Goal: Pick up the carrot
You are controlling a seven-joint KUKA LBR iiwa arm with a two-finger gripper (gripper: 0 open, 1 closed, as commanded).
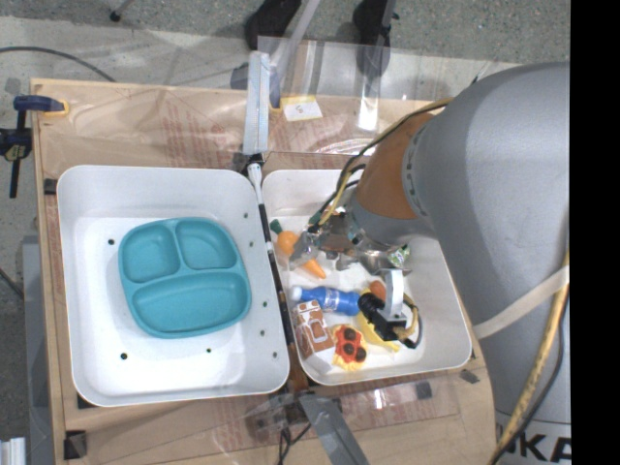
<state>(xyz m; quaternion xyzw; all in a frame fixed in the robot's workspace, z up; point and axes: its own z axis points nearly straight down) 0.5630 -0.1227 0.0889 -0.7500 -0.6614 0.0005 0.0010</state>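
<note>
Pincer (312,247) sat low in the right bin (441,289); finger state could not be told. Carrot (287,241) lay just left of it, touching or nearly. Blue bottle (326,299) just below. Teal plate (184,276) well left, in the left bin (77,260).

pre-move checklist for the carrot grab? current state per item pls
1. Carrot located: ok, orange piece at the left edge of the right bin, near the top.
2. Gripper over the carrot: ok, it sits right beside it in the camera view.
3. Carrot between the gripper's sides: cannot tell, the wrist blocks the contact area.
4. Nearby clutter: not ok, a blue bottle and other toys lie just below the carrot.
5. Left bin as drop zone: ok, it holds a teal divided plate with its compartments bare.
</note>
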